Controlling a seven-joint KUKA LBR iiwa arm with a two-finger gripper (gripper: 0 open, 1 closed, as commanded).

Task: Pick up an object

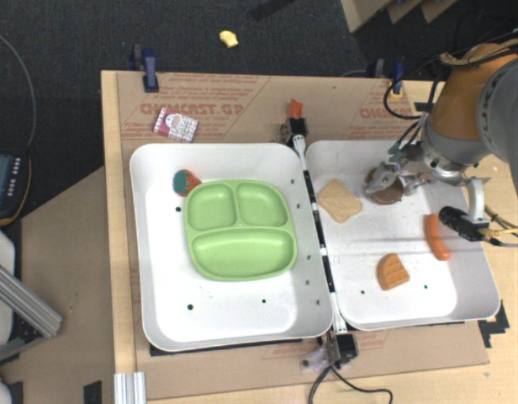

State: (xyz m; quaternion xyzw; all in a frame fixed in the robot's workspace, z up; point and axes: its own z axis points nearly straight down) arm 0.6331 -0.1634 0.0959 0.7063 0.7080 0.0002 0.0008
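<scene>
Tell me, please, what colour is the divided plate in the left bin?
Light green, seen clearly in the camera view: the divided plate.

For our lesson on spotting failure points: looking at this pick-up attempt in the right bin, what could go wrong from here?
1. The hand sits over a small brown object close to the right bin's back wall; the object might slide against the wall rather than lift.
2. The tan cracker-like piece lies just beside it and might get nudged.
3. The orange carrot-like piece lies near the arm's wrist, so a sweep of the arm could knock it.
</scene>
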